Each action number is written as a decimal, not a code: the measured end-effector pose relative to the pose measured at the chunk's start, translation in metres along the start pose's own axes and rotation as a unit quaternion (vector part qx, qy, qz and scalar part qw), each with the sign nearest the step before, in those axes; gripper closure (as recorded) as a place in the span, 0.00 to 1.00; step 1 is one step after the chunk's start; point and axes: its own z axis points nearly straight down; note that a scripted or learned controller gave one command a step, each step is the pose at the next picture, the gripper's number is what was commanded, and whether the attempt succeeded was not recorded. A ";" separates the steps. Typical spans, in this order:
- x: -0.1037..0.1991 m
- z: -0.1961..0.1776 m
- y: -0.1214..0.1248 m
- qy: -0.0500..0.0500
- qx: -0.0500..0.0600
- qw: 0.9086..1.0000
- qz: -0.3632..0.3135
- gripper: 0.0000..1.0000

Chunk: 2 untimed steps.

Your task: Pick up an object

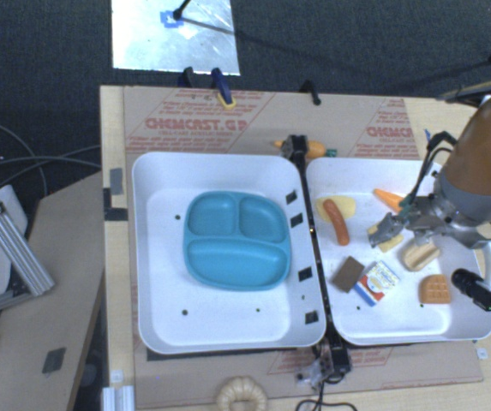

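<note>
My gripper [387, 228] hangs low over the middle of the right bin [399, 332]. A pale yellow block [390, 243] lies just under and in front of it, partly hidden by it. Nearby lie a red sausage [337, 220] on a yellow slice [344, 202], an orange carrot [389, 199], a bread roll [421, 254], a waffle [434, 288], a brown square [348, 273] and a small white, red and blue carton [379, 282]. No object shows lifted off the bin floor.
The left bin [155, 229] holds a blue divided plate [236, 239]. Black clips run down the wall between the bins [307, 247]. The arm's wrist and a black fitting [476, 289] overhang the right bin's right side.
</note>
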 end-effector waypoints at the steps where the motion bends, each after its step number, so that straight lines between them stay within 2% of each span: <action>1: -0.002 0.061 0.003 0.000 0.000 1.000 0.000 0.00; 2: -0.002 0.089 0.004 0.000 -0.001 1.000 0.000 0.00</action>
